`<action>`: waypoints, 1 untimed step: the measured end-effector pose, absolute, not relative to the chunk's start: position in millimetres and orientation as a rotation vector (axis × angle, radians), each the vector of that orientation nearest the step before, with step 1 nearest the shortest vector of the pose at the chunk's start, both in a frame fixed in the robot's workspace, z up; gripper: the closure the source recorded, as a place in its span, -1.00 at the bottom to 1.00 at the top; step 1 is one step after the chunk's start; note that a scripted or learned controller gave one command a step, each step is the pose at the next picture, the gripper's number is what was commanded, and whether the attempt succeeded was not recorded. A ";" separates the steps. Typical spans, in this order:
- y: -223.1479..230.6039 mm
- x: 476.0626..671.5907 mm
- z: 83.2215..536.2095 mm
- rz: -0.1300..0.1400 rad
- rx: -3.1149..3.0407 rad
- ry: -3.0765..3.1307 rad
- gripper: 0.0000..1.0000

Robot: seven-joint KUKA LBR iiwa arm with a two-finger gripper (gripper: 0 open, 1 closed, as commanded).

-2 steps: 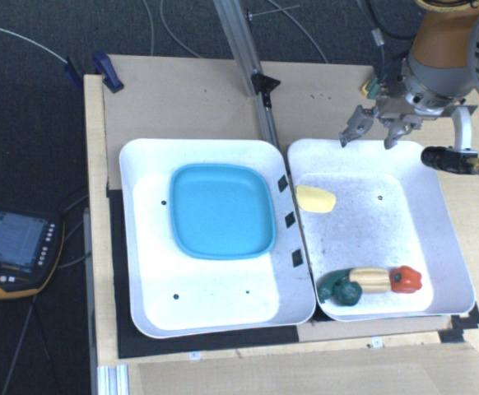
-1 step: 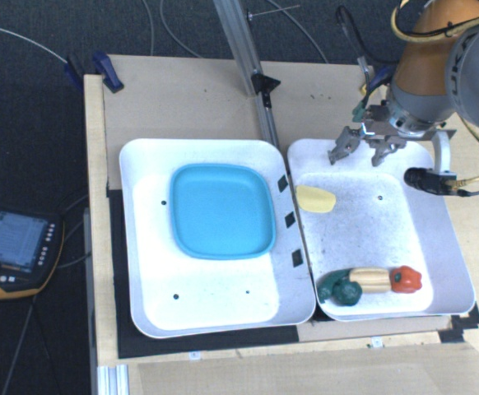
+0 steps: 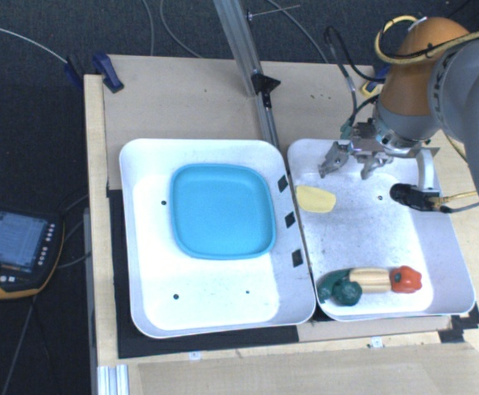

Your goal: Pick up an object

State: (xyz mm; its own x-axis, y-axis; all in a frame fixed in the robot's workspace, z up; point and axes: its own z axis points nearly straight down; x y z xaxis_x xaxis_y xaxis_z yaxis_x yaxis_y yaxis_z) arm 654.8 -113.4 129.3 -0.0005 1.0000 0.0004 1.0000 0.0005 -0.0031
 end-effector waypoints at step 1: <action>-113.6 656.2 142.7 -0.003 -2.222 -2.223 1.00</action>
State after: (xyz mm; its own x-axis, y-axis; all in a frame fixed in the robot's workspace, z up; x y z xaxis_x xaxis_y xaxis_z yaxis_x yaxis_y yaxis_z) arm 656.2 -113.6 142.7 -0.0004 1.0000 -0.0002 1.0000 0.0004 0.0026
